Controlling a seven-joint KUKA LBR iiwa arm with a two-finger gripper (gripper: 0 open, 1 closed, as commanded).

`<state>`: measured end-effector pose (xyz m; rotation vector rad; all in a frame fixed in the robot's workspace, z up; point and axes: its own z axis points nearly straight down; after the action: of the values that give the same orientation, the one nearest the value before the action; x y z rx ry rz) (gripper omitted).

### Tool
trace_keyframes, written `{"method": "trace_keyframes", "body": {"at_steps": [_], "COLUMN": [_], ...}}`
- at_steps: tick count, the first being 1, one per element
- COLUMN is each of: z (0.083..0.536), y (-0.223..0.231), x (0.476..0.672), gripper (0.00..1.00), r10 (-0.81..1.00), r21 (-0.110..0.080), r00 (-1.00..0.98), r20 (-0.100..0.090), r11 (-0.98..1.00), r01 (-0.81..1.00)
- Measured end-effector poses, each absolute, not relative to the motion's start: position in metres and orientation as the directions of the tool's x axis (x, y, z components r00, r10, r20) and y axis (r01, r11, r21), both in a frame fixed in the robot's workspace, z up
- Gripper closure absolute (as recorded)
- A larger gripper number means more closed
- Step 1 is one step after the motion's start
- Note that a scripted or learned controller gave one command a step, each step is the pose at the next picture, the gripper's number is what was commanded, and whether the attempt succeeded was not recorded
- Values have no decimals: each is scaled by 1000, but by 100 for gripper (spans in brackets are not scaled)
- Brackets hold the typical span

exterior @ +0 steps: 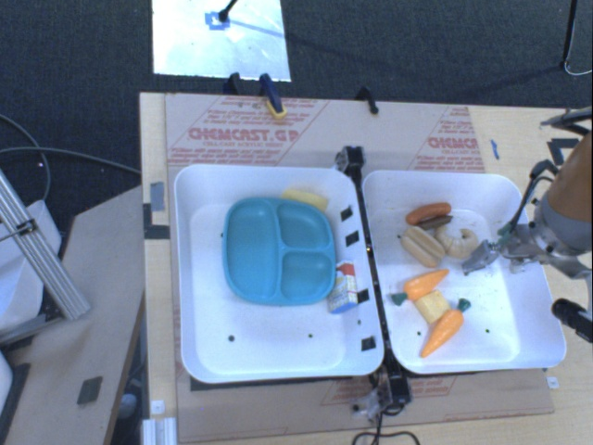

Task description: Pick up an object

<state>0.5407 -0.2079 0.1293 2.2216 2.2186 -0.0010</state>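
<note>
The right bin [500, 346] holds several toy foods: a reddish sausage [428, 213], a tan bun [422, 246], a pale ring-shaped donut [459, 241], two orange carrots [426, 284] [443, 330] and a small yellow piece [429, 306] between them. My gripper [488, 254] hangs low over the right half of this bin. It is just right of the donut and up and to the right of the carrots. Nothing can be seen held in it. The arm's grey body comes in from the right edge.
The left bin [213, 341] carries a blue divided plate [280, 250], a yellow piece [306, 197] at its far edge and a small carton [344, 287] against the divider. A black clip strip [357, 239] joins the bins. Cables run near the right bin's far right corner.
</note>
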Motion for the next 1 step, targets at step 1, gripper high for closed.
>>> {"method": "trace_keyframes", "body": {"at_steps": [1], "z": [184], "y": [-208], "x": [517], "gripper": [0], "r10": [1000], "r21": [6], "r00": [0], "r20": [-3], "r11": [0], "r01": [1000]}}
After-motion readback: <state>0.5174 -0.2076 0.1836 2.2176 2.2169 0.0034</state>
